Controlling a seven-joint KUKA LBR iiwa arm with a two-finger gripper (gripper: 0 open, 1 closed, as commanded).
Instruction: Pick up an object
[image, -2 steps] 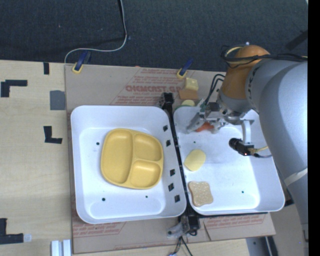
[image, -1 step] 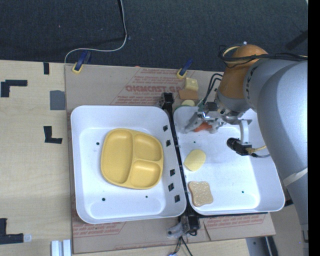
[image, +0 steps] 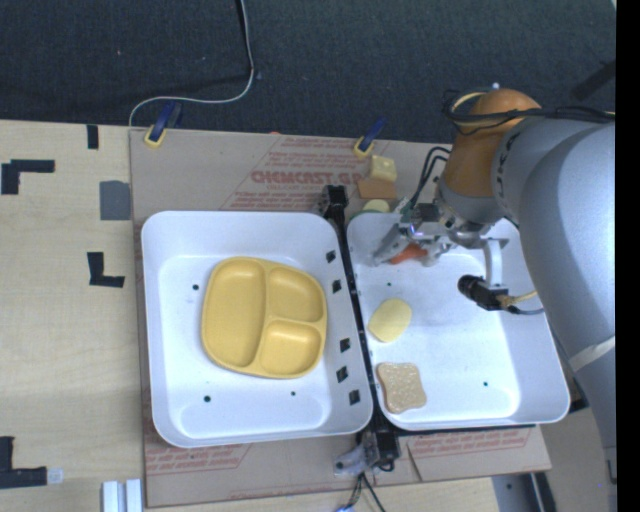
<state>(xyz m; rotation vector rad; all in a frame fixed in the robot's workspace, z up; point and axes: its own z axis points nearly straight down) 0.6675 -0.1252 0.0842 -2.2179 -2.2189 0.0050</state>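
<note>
My gripper is low over the back left part of the right bin, with the grey arm and its orange band rising behind it. A small orange-red piece lies right under the gripper; whether it is held is hidden by the gripper body. Further forward in the same bin lie a pale yellow oval and a slice of toast, both apart from the gripper.
The left bin holds a yellow divided plate. Small yellow and brown blocks sit on the cardboard behind the right bin. A black fitting on a cable hangs off the arm over the right bin.
</note>
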